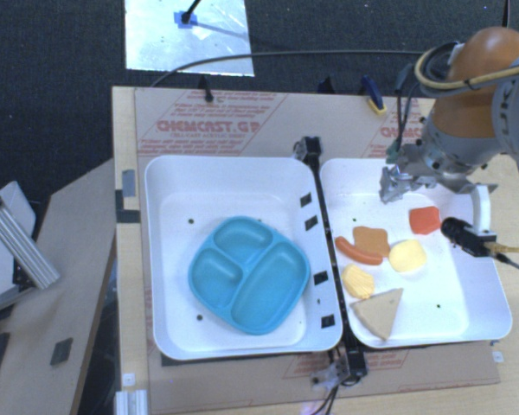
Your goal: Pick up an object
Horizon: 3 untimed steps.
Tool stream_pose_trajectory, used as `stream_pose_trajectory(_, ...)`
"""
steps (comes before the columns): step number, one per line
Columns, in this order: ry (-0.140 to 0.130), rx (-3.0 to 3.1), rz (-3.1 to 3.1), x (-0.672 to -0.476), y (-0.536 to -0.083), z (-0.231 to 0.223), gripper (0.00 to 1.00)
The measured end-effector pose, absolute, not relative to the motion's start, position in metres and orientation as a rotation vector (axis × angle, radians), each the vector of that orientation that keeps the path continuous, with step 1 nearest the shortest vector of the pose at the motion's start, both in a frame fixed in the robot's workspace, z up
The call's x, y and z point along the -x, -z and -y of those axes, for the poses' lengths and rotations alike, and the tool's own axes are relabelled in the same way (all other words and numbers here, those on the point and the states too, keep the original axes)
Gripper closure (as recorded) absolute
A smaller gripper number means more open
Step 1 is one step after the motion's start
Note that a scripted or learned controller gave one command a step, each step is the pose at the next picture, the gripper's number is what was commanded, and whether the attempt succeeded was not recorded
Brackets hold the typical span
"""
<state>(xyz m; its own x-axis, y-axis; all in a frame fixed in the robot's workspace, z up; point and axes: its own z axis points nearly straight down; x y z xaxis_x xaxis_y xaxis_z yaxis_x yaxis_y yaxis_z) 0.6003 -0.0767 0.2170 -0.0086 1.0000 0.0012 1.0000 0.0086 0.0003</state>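
A light wooden bench (78, 232) carrying a brown board printed with red lettering (209, 119), on top of that two shallow white plastic bins side by side. Dark carpeted floor behind, with a shiny silver sheet (187, 22) lying on it well beyond the left white bin (169, 197). At the far left edge, a slanted aluminium rail (16, 242).

Inside the left white bin, a sky-blue plastic divided plate (248, 273), three compartments, sitting towards the near right part. Running between the two bins, a black clip strip (322, 232).

Just right of the left white bin, the right white bin (476, 305) with a cluster of toy foods: a red-orange block (425, 220) farthest right, a brown toast-shaped slice (371, 239) nearer the divider, a red-orange sausage (358, 252) touching that slice's near-left edge, a pale yellow round piece (407, 256) beside the slice, a smaller yellow lump (357, 280) nearer the front, and a tan wedge (379, 312) at the near edge.

Reaching in from the right, grey arm with a large orange joint (487, 59), looped cables over it. Metal gripper (393, 186) hanging above the far part of the right bin, apart from the foods, nothing visibly between its tips; cannot tell whether spread or closed. A black fitting (463, 234) just right of the red-orange block.
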Motion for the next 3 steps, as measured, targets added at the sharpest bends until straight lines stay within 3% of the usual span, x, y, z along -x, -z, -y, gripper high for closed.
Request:
stream_pose_trajectory(1,0.003,2.210,2.232,-0.585,-0.227,0.021,1.00)
stream_pose_trajectory(3,0.001,2.208,2.232,-0.531,-0.231,-0.090,1.00)
